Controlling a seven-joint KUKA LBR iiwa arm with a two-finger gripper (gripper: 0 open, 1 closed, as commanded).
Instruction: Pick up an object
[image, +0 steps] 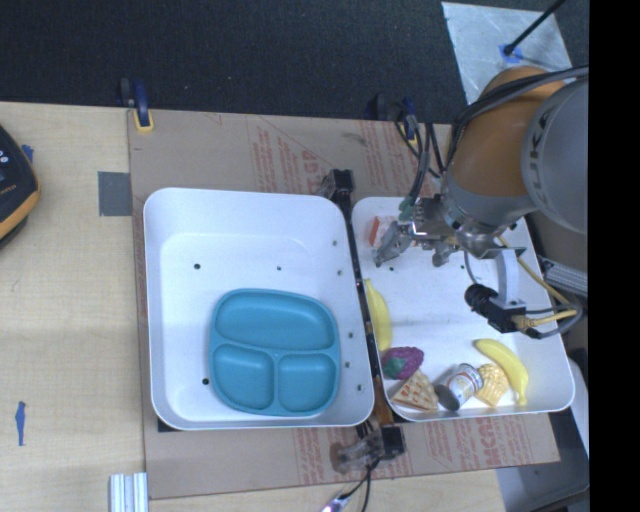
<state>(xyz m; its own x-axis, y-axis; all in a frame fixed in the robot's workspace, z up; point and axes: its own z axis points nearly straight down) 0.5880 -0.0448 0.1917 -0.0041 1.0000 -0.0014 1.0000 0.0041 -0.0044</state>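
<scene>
My gripper (414, 252) hangs over the back part of the right bin (440, 300), open, with bare white bin floor between its fingers (388, 251). Several toy foods lie in this bin. A yellow banana (378, 312) rests along the left wall, just in front of the gripper. Purple grapes (403, 361), a pizza slice (415, 393), a small can (459, 385), a corn piece (490, 383) and a second banana (505, 366) crowd the front. A small red item (374, 230) lies at the back left corner, beside the left finger.
The left bin (180, 260) holds a blue divided plate (273, 350). Black cable and a connector (495, 305) trail from the wrist over the right bin's right side. The arm's orange band (500, 130) looms over the back right.
</scene>
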